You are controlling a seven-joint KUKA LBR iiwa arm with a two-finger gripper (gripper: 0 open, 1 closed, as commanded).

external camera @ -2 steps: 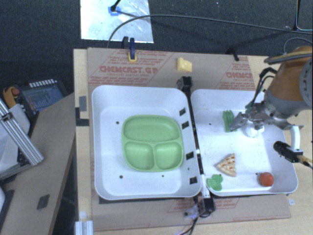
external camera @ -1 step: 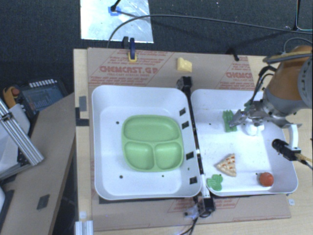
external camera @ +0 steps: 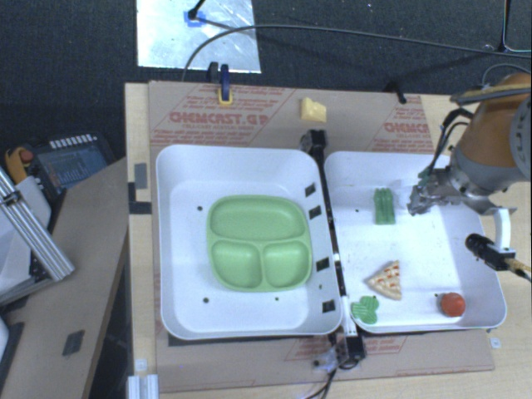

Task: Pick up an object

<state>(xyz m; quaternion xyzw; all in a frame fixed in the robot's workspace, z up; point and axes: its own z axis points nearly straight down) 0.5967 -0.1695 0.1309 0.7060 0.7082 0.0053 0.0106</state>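
Nearest you, at the front edge of the right bin, lie three small things: a green leafy piece in the near left corner, a pizza slice just behind it, and a red tomato-like ball toward the near right corner. Farther back in the same bin, near its left wall, you see a green ribbed piece lying lengthwise. Any of these four could serve as the object to pick up; the task does not say which.

Your pincer hangs over the back part of the right bin, just beside the green ribbed piece and to its right, with the grey arm and its orange band coming in from the right. You cannot tell from this slant whether it is apart or together, and nothing shows between its tips.

Judging by how things lie, the pick is not yet done: all four pieces rest on the bin floor. What is left is the closing, the grasp and the lift, most likely on the ribbed piece, since it is closest.

In the left bin sits a green divided tray. A yellow block rests on the desk behind the bins.
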